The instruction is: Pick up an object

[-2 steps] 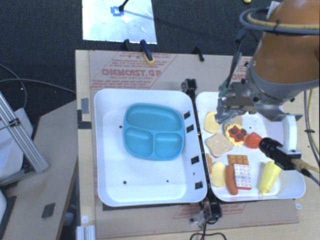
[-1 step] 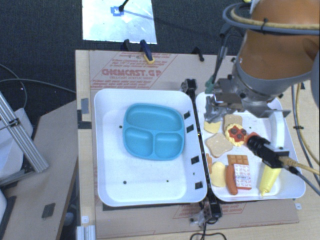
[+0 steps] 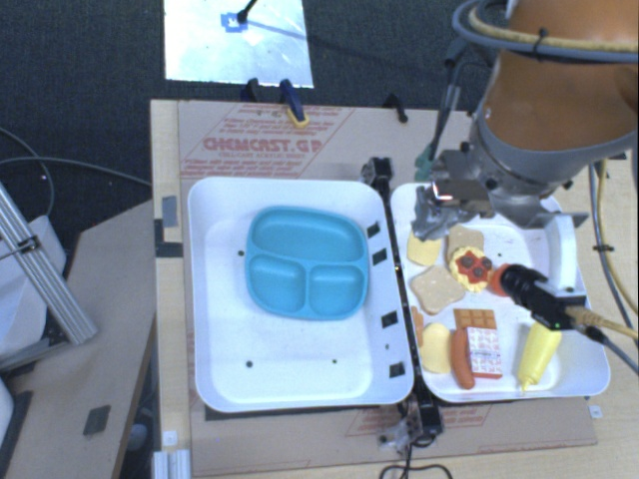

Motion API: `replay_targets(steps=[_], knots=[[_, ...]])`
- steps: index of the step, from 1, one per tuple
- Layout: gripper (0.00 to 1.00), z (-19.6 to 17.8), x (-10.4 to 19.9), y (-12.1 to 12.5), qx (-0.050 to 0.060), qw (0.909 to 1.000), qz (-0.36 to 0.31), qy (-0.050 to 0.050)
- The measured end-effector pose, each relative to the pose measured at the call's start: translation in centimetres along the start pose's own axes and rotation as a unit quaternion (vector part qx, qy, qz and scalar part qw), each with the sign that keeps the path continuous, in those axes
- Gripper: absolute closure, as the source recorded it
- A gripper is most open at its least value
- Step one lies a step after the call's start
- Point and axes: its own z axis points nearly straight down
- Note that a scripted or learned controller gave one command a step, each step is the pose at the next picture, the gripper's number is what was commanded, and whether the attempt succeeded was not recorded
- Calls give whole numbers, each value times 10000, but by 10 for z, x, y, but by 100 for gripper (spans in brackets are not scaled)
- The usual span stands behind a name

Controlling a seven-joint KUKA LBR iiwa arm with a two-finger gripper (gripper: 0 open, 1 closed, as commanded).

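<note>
I see the jaws [image 3: 431,218] low over the back left corner of the right bin [image 3: 579,267], just above a yellow cheese slice [image 3: 424,251], but I cannot tell whether they are spread or pressed together. The toy food lies in that bin: bread slice [image 3: 436,286], pizza piece [image 3: 471,264], sausage [image 3: 461,357], yellow bottle [image 3: 537,353]. A blue divided tray [image 3: 306,263] sits in the left bin [image 3: 215,297].

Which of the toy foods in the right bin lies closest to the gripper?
The pale yellow cheese slice, at the bin's upper left: it lies just under the gripper, while the bread slice and pizza piece sit farther off.
</note>
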Motion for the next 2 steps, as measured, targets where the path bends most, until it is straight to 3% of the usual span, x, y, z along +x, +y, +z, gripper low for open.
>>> replay_targets(steps=[1, 2], knots=[[100, -51, 43, 0, -10, 10000, 20, 11], [100, 55, -20, -2, 64, 9999, 87, -18]])
